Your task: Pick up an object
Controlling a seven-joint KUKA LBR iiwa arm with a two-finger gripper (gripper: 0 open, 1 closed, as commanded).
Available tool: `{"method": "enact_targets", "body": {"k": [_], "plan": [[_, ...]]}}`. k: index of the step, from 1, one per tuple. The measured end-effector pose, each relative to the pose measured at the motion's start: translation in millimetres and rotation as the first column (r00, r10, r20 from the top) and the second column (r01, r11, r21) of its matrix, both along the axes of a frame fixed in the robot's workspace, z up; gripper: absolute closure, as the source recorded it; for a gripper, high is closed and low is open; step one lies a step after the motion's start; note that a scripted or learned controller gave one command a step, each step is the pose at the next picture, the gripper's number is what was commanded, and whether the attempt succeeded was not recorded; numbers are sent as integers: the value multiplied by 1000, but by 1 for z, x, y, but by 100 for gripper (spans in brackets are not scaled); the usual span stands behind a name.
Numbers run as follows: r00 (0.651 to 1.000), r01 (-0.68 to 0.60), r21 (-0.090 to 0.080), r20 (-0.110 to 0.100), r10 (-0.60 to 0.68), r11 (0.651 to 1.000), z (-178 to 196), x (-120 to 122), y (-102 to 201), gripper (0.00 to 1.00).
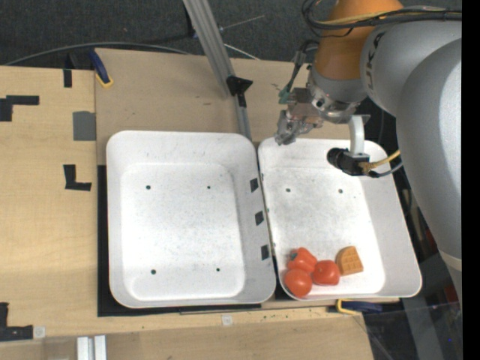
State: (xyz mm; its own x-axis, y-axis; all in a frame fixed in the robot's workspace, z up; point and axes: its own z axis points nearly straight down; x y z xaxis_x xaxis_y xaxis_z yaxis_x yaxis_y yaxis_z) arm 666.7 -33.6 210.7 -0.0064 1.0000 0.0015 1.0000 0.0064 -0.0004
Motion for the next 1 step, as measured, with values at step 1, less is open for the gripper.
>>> {"method": "enact_targets", "body": {"k": [1], "plan": [[1000, 0, 0, -1, 0, 1000, 11, 0, 47, 100]]}}
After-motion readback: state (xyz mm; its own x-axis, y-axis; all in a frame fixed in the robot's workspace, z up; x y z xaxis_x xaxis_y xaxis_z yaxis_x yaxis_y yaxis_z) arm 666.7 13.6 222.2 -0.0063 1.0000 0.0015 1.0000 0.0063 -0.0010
